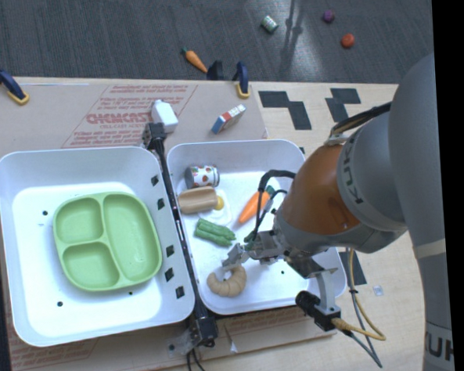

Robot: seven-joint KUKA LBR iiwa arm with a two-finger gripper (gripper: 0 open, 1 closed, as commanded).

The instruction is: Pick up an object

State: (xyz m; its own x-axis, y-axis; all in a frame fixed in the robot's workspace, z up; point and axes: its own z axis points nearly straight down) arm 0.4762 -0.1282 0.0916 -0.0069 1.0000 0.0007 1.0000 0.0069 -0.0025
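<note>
In the right bin (224, 305), the gripper (235, 259) hangs just above the tan croissant (227, 281) near the front wall, though whether its jaws are parted or clenched seems impossible to tell.

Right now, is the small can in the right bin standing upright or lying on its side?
Lying on its side. The can shows its long printed side facing up, near the right bin's far wall, above the hot dog.

Arm reaching in from the right

The gripper (238, 256) hangs low inside the right bin (289, 150), near its front edge, wrist bent leftward.
</note>
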